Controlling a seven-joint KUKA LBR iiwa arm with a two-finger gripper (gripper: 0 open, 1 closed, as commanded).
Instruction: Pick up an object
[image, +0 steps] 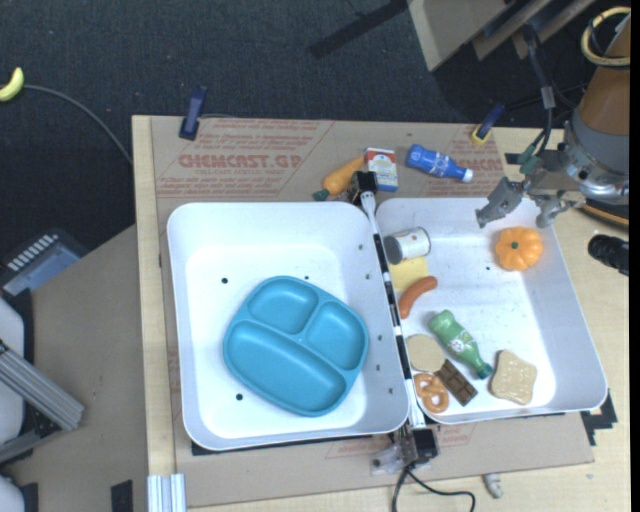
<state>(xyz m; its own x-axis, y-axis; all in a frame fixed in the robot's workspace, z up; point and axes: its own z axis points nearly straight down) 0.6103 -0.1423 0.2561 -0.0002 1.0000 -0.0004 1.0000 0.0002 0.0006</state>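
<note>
My gripper (523, 207) hovers over the far right corner of the right bin (572, 300). Its two fingers are spread open with nothing between them. Just below it, on the bin floor, sits a small orange pumpkin (519, 248), apart from the fingers. Elsewhere in this bin lie a silver can (408, 244), a yellow cheese slice (407, 272), a sausage (417, 291), a green bottle (458, 340), a toast slice (515, 377), a pretzel (432, 392), a chocolate piece (458, 381) and a round biscuit (425, 350).
The left bin (200, 250) holds a blue divided plate (296, 343). Behind the bins on the board lie a blue bottle (438, 163), a small carton (381, 168) and a carrot (345, 176). A black divider (385, 290) runs between the bins.
</note>
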